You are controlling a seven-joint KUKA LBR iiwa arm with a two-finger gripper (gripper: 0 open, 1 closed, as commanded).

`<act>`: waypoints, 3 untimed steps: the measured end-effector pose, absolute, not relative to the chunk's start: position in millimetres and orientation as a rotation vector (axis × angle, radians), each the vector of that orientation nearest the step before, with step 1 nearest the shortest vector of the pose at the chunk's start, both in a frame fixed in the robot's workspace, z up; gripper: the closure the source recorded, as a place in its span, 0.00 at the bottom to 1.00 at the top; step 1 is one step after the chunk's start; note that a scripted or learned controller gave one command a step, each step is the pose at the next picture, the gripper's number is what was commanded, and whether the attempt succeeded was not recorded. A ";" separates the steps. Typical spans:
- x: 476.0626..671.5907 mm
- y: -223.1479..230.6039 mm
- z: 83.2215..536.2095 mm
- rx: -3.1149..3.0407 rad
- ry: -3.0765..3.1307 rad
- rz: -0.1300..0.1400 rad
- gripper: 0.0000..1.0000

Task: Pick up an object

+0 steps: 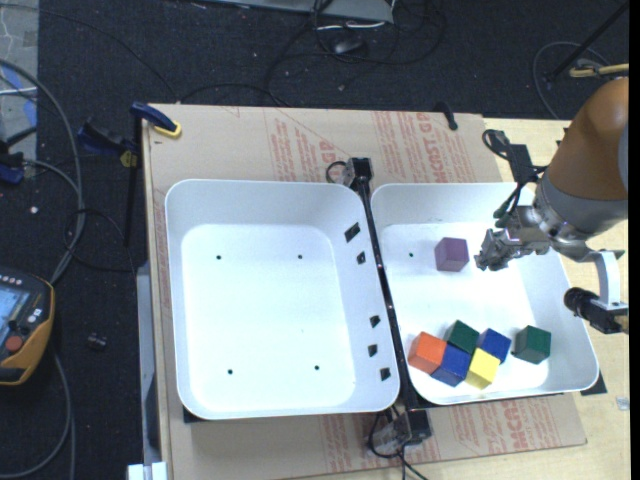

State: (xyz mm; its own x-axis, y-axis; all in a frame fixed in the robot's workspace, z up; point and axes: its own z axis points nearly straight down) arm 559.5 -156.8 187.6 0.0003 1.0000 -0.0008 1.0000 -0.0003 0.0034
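Reaching in from the right side of the camera view, the grey arm [590, 173] with its orange band hangs over the right bin [420, 243], and its claw [492, 253] sits low above the bin's upper half, just right of a purple cube [452, 254]. Whether the claw is released or clenched cannot be told, since its tip is a small dark mass against the white floor, and nothing is visibly caught in it. The purple cube lies alone on the bin floor, close to the claw but with a sliver of white between them. Well apart from it, toward the bin's near edge, 5 more blocks gather in a tight cluster: an orange cube [428, 351] at the left, a dark blue cube [452, 364] touching it, a green cube [462, 335] just behind, a lighter blue cube [493, 344] to the right of that, and a yellow cube [482, 368] at the front. A second green cube [531, 344] rests by itself just right of the cluster. The left bin [190, 268] stands beside the right one, their rims meeting along a dark strip. Both bins rest on a brown cardboard-covered tabletop [260, 133] printed with red lettering, and cables trail over the dark floor [100, 48] around it.
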 end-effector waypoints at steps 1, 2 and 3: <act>560.4 -156.9 238.5 2.219 2.220 0.003 1.00; 561.3 -111.0 229.9 2.219 2.226 0.000 1.00; 549.9 -57.0 221.7 2.218 2.226 0.001 1.00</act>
State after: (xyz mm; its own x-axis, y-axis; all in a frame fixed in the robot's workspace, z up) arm 549.9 -57.0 221.7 -0.0036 1.0000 0.0010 1.0000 0.0036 -0.0006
